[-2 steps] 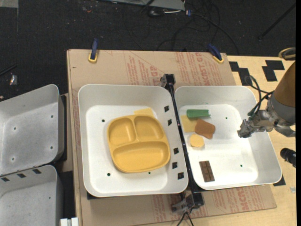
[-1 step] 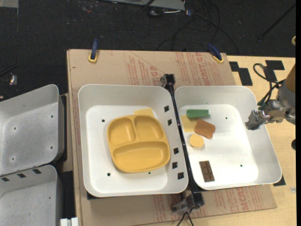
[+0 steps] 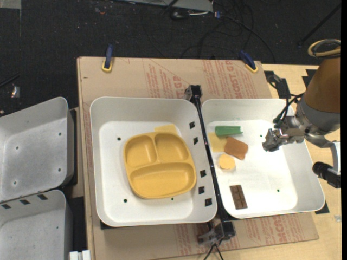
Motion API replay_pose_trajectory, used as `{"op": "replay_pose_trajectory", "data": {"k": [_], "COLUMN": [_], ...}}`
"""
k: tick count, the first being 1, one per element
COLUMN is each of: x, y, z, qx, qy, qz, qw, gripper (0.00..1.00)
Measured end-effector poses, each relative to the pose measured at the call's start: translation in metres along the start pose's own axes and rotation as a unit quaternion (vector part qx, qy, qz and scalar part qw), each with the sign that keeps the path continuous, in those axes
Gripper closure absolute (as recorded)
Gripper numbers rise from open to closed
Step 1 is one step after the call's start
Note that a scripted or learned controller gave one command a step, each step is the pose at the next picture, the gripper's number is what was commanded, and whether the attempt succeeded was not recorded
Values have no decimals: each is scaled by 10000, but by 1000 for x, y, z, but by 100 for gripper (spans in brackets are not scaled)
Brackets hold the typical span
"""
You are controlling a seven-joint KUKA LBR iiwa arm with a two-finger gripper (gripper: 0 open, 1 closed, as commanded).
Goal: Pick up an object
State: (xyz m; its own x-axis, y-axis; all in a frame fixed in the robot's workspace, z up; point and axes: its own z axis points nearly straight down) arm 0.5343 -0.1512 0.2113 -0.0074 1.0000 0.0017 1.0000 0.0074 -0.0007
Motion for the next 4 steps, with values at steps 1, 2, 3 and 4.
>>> {"op": "replay_pose_trajectory", "data": {"k": [1,2,3,4], "x": [53,101,151,200], "y": [11,18,27,22], "z": [-10,-19,-15,-25], "qx": [-14,-10,-6,-8], "qy": [1,0,0,0], "qz": [-2,-4,-4,-5], "qw": [10000,10000,10000,10000], "gripper": [100,100,100,100]}}
